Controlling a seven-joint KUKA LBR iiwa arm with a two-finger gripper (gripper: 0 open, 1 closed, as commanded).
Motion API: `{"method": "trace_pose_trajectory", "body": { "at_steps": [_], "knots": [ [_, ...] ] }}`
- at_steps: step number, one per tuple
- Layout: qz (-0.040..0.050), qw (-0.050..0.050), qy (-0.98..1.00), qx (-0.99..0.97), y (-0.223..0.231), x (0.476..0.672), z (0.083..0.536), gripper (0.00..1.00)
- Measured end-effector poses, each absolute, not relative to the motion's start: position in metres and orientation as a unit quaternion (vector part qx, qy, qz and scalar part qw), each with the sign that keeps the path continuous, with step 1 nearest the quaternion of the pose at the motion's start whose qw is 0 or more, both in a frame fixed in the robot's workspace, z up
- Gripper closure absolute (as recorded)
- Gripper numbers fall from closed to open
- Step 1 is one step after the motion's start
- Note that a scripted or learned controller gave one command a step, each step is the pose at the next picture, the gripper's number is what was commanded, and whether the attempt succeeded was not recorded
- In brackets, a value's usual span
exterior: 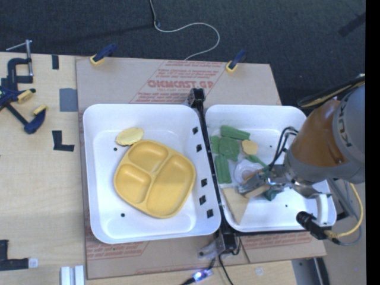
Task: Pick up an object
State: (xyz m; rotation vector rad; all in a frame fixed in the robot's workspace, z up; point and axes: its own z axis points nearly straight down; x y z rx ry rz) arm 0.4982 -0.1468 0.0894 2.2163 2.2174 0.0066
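**Q:** Where are you reaching right now?

**A:** I am reaching in from the right, over the right bin (285, 221). My gripper (259, 184) is sitting low among a small heap of things near the middle of that bin.

**Q:** Are you holding anything?

**A:** I cannot tell. My wrist and the clutter are hiding too much of the gripper for me to say how it is set or whether anything is sitting in it.

**Q:** What is lying around you?

**A:** Several green pieces (224, 153) are lying along the bin's left side, some upright in the view and one slanting across the top. A small yellow piece (250, 147) is resting just beside them. A clear roundish item (244, 172) is lying right next to my gripper, and a tan flat piece (234, 205) is spreading out below it toward the bin's near wall.

**Q:** And the other bin?

**A:** The left bin (98, 177) is carrying a yellow divided plate (154, 178), tilted diagonally, with three compartments showing. A small yellow round object (129, 136) is lying just beside the plate's upper left edge.

**Q:** What are the bins resting on?

**A:** Both are sitting side by side on a cardboard sheet (178, 85), which is clipped onto the wooden counter (35, 183).
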Motion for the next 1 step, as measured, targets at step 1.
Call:
{"method": "trace_pose_trajectory", "body": {
  "at_steps": [1],
  "knots": [
    [0.004, 0.005, 0.707, 0.707, -0.1452, 0.4996, 0.1, 1.0]
  ]
}}
